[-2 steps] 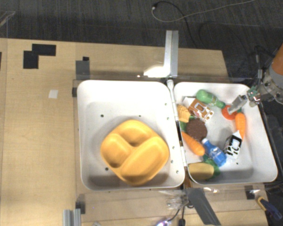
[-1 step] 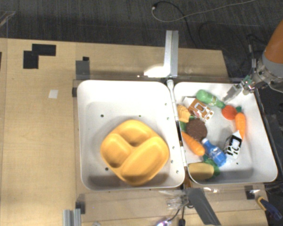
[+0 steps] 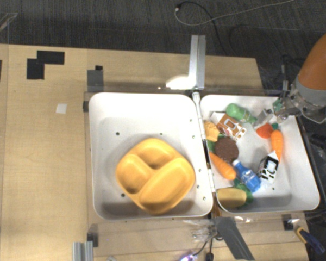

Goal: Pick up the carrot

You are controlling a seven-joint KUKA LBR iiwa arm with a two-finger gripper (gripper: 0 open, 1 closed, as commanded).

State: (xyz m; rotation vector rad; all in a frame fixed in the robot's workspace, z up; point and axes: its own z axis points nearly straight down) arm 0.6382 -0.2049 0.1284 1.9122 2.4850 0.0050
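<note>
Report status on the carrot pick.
Gripper at right bin's top edge, fingers unclear. Carrot just below, not held. Red toy touches its top.

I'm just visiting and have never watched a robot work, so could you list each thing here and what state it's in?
Carrot: lying in the right bin, not held.
Gripper: at the right bin's far right corner, above the carrot.
Yellow divided dish: lying tilted in the left bin.
Right bin: cluttered with toy food.
Green toy: lying near the far wall.
Brown round piece: resting among the pile.
</note>
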